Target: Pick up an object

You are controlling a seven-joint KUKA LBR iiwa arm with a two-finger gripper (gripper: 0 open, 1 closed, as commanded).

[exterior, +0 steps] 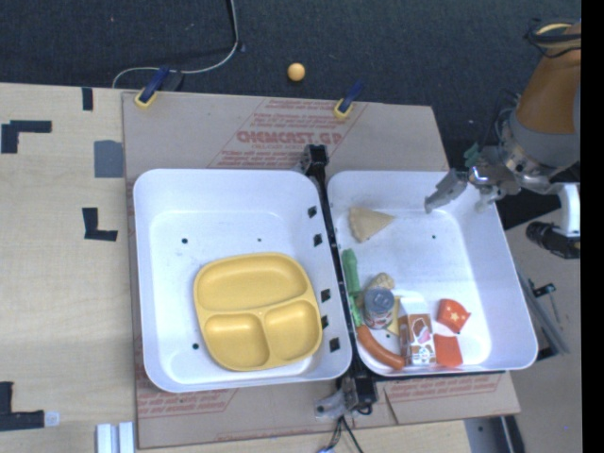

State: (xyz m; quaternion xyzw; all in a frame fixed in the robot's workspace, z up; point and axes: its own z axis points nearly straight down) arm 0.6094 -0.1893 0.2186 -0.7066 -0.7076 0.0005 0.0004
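The nearest thing to take is the pale wedge (370,223), lying alone near the far left of the right bin (491,281). It looks light, soft and crumbly, like toy cheese or bread, so a hold across its flat sides would suit. The gripper (460,189) hangs over the bin's far rim, holding nothing; whether its fingers are apart I cannot tell. Nearer the camera lie a green stick (350,274), a sausage (377,350), a small can (379,304) and red blocks (452,315), smooth and hard-looking, packed close. The left bin (170,215) holds a yellow divided plate (257,310).
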